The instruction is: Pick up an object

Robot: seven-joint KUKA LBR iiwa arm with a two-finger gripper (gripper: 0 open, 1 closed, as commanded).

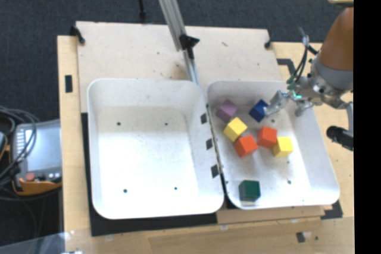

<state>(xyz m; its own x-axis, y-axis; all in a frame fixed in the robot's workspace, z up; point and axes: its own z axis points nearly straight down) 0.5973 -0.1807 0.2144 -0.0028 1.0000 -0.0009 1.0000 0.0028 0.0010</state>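
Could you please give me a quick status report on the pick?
Gripper low in right bin, beside blue cube. Nothing seen held. Purple cube, yellow cube close by.

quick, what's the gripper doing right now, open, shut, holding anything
Gripper: cannot be told whether open or closed; it sits low in the right white bin beside the small blue cube, with no block seen in it.

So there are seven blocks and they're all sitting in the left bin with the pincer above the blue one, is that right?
Not quite. The camera view shows the seven blocks in the right bin, not the left bin. The rest holds: the pincer sits right by the blue block.
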